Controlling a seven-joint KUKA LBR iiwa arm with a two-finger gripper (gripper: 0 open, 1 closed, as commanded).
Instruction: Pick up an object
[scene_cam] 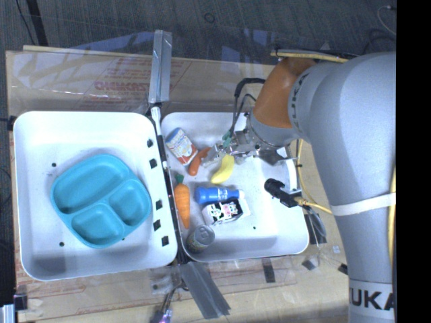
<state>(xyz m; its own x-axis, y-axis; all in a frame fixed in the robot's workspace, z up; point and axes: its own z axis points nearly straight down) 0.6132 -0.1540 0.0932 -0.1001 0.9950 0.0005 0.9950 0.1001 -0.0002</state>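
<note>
Just below the jaws lies the banana (pixel 223 170), touching them

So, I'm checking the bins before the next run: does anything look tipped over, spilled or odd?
No spill or damage stands out. In the right bin the toys lie jumbled: the blue bottle and milk carton on their sides. The blue tray sits flat in the left bin.

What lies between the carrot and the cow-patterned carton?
In the camera view, a blue bottle lies between the carrot and the cow-patterned carton.
</note>
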